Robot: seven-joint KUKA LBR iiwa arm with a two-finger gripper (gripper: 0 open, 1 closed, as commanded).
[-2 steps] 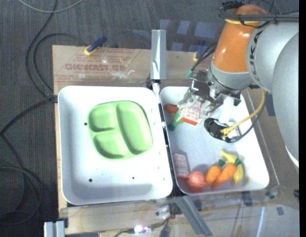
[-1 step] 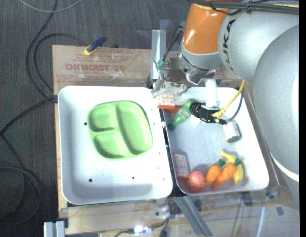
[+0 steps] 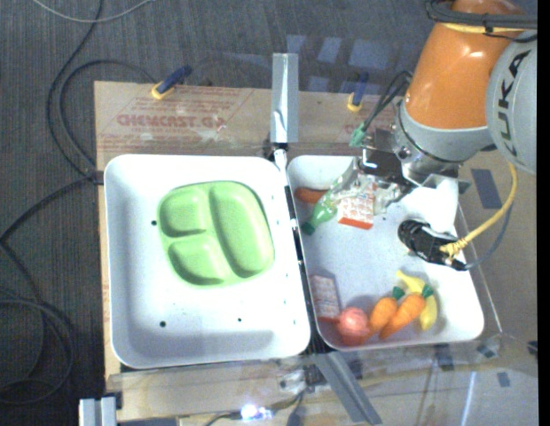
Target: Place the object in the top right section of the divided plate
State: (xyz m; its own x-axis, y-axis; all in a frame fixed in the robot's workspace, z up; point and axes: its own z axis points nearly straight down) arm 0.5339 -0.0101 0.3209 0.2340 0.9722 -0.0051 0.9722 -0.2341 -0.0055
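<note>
— Where does the gripper (image 3: 374, 177) hang?
— Over the right bin (image 3: 466, 322), on a crinkly packet (image 3: 357, 204).
— Its fingers?
— Hidden; their state can't be told.
— The divided plate (image 3: 217, 232)?
— In the left bin (image 3: 133, 327).

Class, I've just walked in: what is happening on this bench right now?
The grey and orange robot arm reaches into the right white bin, its gripper over a crinkled clear packet beside a green bottle. The green divided plate sits in the left white bin, nothing on it yet.
</note>
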